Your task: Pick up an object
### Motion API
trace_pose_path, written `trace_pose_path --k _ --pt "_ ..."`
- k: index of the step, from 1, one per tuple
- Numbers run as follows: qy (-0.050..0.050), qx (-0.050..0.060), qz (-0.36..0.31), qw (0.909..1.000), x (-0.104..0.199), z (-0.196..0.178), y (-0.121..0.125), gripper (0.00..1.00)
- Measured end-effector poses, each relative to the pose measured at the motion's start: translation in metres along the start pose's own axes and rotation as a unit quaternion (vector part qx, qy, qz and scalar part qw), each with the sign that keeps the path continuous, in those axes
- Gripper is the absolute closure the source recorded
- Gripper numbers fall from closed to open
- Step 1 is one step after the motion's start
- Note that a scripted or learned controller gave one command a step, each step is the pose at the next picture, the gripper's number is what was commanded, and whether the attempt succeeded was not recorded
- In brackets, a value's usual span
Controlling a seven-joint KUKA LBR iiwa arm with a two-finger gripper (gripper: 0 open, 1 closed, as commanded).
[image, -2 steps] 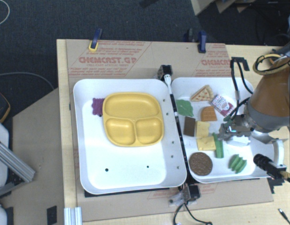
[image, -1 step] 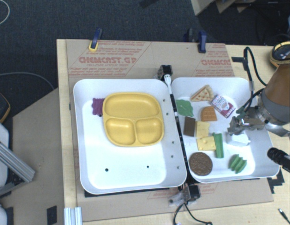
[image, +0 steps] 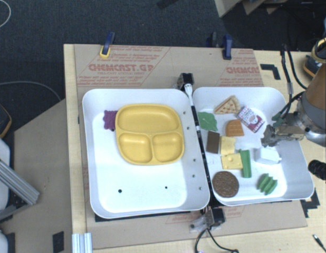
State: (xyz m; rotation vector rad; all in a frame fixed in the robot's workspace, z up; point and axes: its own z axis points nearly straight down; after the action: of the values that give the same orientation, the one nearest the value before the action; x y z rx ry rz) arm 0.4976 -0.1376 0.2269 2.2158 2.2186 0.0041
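Observation:
The right bin (image: 295, 165) holds several toy foods: a tan sandwich wedge (image: 226, 105), a red and white packet (image: 251, 118), a green leaf (image: 208, 121), an orange-brown piece (image: 234, 128), a brown bar (image: 213, 141), yellow cheese squares (image: 231, 161), a green stick (image: 246, 163), a round brown patty (image: 226, 184) and green beans (image: 266, 184). My gripper (image: 270, 139) hangs low over the right side of this bin, just above a small white piece (image: 269, 156) and right of the packet. I see nothing held in it.
The left bin (image: 136, 194) holds a yellow divided plate (image: 150, 132) with a purple item (image: 109, 119) at its left edge. Clamps (image: 105, 47) and cables sit along the bench's far edge and at its right.

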Motion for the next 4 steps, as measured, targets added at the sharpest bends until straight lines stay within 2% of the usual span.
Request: trace_pose_path --k 2,3,4 --pt "0.002 0.002 -0.003 1.0 0.121 0.002 0.03 1.0" --pt "0.003 0.003 -0.003 1.0 0.182 0.0 0.023 1.0" --pt "0.001 0.003 0.001 1.0 0.176 0.01 0.033 1.0"
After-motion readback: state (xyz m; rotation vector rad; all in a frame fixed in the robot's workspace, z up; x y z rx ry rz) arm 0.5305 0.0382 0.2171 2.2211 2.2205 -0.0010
